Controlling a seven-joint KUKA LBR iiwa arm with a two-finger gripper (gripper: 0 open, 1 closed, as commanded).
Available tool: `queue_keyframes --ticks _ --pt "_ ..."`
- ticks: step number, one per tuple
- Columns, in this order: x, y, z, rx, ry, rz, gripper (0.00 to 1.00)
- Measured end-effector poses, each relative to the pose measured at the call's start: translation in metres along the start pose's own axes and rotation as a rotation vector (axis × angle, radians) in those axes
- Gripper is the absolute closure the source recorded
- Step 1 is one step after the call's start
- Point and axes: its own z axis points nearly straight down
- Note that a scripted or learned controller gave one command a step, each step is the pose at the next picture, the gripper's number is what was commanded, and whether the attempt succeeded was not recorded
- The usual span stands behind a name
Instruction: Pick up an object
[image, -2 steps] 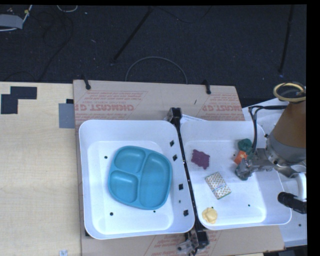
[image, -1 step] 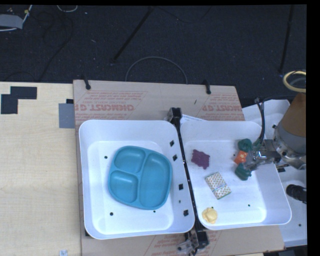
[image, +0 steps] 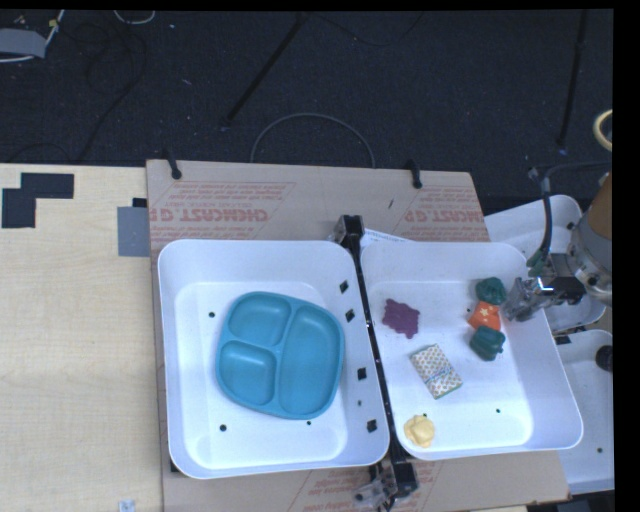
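Observation:
The right bin (image: 545, 425) holds a purple flat piece (image: 401, 318), a patterned small box (image: 436, 370), a yellow lump (image: 420, 431), and a cluster of a teal piece (image: 490, 291), an orange piece (image: 485, 316) and another teal piece (image: 487, 343). My gripper (image: 524, 298) is low at the bin's right side, just right of that cluster. I see nothing held in it.
The left bin (image: 190, 440) bears a blue divided plate (image: 279, 353). A black divider (image: 362, 350) runs between the bins. Cardboard (image: 300, 205) lies behind them, and white fixtures (image: 590, 350) stand right of the right bin.

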Motion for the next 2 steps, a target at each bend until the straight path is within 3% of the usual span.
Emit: queue_keyframes --ticks 2 --pt "0.108 0.031 0.003 0.005 0.003 -0.003 1.00"
